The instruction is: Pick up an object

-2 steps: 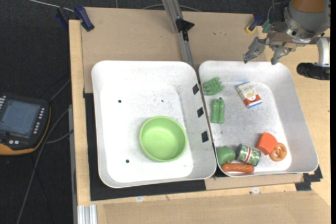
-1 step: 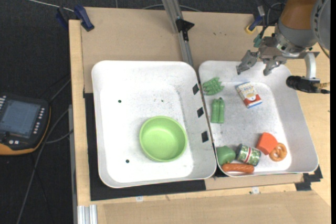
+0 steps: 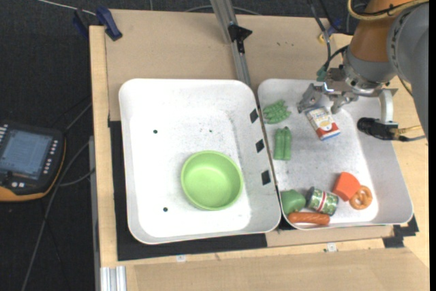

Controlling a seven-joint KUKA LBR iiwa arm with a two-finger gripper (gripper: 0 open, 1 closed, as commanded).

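My gripper (image 3: 321,104) hangs over the far part of the right bin (image 3: 381,167), its two grey fingers spread apart and open. Just in front of the fingertips, a small white carton with a red base (image 3: 324,125) lies tilted on the bin floor. The carton sits below the fingers, not clamped between them. Nothing else is near the fingers.
Two green toys (image 3: 276,112) (image 3: 283,144) lie by the right bin's left wall. At its near end are a green lump (image 3: 293,201), a small can (image 3: 321,201), a red sausage (image 3: 310,218), an orange block (image 3: 346,185) and a pretzel (image 3: 361,197). The left bin (image 3: 157,112) holds a green bowl (image 3: 212,179).
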